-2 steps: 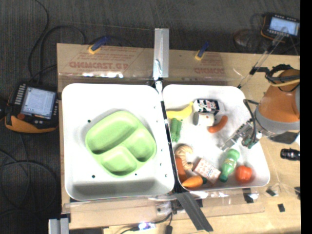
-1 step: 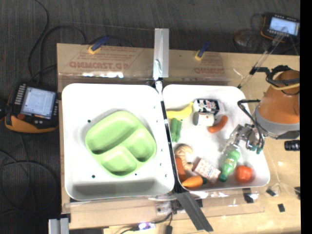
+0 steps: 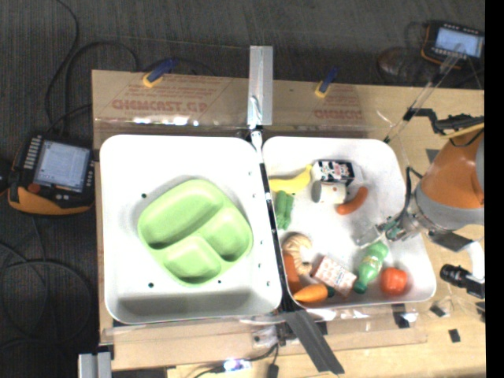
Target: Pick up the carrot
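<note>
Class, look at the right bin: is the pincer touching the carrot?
Apart. The camera view shows the pincer near the bin's right wall, while the carrot lies at the front edge, with a green bottle between them.

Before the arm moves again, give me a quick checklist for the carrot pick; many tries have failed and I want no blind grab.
1. Carrot in view, at the near edge of the right bin: ok.
2. Carrot free of neighbours: not ok; a box lies right against it.
3. Hand over the carrot: not ok; it sits off toward the bin's right side, by the green bottle.
4. Hand carrying nothing: cannot tell.
5. Sausage, also orange, could be mistaken for the carrot: ok, well apart.
6. Green tray in the left bin, out of the way: ok.
</note>
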Robot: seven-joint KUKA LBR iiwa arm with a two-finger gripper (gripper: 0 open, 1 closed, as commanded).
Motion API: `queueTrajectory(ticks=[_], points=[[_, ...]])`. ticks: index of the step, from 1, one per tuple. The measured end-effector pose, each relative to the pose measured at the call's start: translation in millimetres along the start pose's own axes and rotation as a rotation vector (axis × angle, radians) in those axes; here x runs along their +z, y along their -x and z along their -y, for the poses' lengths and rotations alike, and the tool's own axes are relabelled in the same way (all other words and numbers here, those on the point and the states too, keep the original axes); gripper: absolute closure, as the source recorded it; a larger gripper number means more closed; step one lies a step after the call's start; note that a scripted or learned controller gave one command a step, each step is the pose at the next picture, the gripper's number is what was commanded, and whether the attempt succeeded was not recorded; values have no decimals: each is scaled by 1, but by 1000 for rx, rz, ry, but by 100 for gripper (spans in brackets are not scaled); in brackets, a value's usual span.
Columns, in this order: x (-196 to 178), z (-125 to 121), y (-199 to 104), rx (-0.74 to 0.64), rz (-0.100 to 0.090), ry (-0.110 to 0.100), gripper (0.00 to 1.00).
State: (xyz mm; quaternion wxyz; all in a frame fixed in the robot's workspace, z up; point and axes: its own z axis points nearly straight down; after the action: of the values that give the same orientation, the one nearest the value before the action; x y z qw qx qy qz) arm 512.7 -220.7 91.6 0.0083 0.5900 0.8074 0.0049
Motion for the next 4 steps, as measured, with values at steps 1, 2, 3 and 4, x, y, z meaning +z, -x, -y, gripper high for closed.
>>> queueTrajectory(ticks=[1, 2, 3, 4], points=[[0, -1, -45, 474, 10, -1, 100], [3, -75, 17, 493, 6, -5, 100], [1, -61, 8, -40, 7, -5, 100], [1, -59, -16, -441, 6, -5, 100]])
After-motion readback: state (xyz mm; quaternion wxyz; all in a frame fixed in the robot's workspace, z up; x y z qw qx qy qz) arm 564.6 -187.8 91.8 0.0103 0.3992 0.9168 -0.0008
